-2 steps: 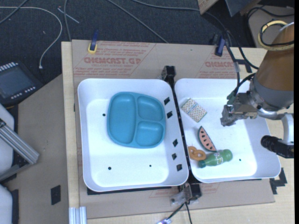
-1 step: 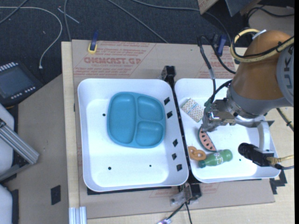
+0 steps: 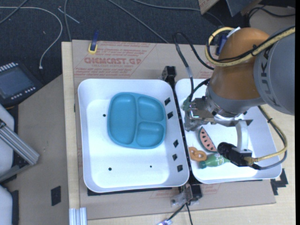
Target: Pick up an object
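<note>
My gripper point(image 3: 191, 120) hangs low over the left part of the right bin point(image 3: 268, 134), close to the wall between the two bins. Just below and to its right lies a pink oval piece with dark dots point(image 3: 205, 139). Further toward the front of that bin are a small orange ring-shaped toy point(image 3: 196, 154) and a green toy point(image 3: 213, 161), lying side by side. Nothing shows between the gripper and these objects. The arm's orange band and grey wrist hide the middle and back of the right bin.
In the left bin point(image 3: 93, 149) a blue divided plate point(image 3: 137, 120) lies in the upper middle. Black clips line the wall between the bins point(image 3: 176, 144). Cardboard point(image 3: 117, 57) lies under both bins, and cables run behind them.
</note>
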{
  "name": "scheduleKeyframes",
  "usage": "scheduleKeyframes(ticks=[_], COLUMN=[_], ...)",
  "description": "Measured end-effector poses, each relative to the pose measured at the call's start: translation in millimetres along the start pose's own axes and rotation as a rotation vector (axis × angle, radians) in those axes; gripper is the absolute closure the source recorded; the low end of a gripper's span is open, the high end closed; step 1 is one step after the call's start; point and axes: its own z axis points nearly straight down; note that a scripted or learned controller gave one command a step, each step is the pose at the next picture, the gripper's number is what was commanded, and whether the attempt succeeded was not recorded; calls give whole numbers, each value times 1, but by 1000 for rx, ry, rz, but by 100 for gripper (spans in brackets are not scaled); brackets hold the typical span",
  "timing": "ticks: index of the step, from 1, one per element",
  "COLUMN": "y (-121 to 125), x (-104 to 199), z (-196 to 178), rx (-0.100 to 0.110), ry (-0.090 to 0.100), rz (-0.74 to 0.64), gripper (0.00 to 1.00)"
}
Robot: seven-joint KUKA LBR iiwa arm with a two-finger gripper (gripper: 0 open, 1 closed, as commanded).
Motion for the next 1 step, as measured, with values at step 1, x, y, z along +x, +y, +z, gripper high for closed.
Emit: scheduleKeyframes(ticks=[1], y=[-1], x=[57], z=[22], rx=[6], ry=[-1], rz=[1], gripper=[100])
